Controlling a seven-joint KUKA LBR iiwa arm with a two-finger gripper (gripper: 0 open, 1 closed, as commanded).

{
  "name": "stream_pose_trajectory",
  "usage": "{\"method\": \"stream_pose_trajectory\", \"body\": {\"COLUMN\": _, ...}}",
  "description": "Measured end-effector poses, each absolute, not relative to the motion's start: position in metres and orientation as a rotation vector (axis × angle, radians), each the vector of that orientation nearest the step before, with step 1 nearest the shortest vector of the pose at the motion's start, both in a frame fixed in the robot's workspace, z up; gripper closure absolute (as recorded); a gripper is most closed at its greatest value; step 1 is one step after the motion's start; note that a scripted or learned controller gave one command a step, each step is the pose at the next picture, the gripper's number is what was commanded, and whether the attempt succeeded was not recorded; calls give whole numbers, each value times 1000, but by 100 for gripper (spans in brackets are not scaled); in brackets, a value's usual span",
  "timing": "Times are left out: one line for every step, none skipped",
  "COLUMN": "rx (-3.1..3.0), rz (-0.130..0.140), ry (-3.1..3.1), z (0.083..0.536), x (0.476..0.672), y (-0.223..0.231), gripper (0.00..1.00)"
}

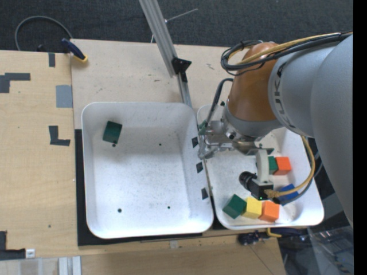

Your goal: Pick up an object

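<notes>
From the camera view we see the grey arm (pixel 321 90) reaching in from the right, its orange band (pixel 252 85) above the wrist hanging over the right bin (pixel 307 213). The gripper (pixel 207 145) sits low at that bin's left edge, just beside the wall it shares with the left bin (pixel 92 171). We cannot tell how its tips stand, since the wrist hides most of them, and we see nothing held there.

In the right bin, a row of blocks lies near the front wall: a dark green block (pixel 234 206), a yellow block (pixel 253 207) touching it, and an orange block (pixel 270 211) touching the yellow one. Farther back lies another orange block (pixel 282 165) with a green piece (pixel 272 166) just beside it. A blue object (pixel 287 192) lies between these groups, partly behind cables.

In the left bin, a lone green block (pixel 112 132) rests near the far left corner, well apart from the gripper.
</notes>
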State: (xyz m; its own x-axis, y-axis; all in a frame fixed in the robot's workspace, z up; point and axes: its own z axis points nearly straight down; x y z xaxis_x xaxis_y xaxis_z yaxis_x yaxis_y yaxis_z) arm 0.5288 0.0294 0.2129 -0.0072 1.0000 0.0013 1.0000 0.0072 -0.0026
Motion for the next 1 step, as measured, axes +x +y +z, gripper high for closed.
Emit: {"method": "stream_pose_trajectory", "body": {"rx": -2212, "rz": -2, "ry": -2229, "z": 234, "x": 537, "y": 82, "gripper": 100}}
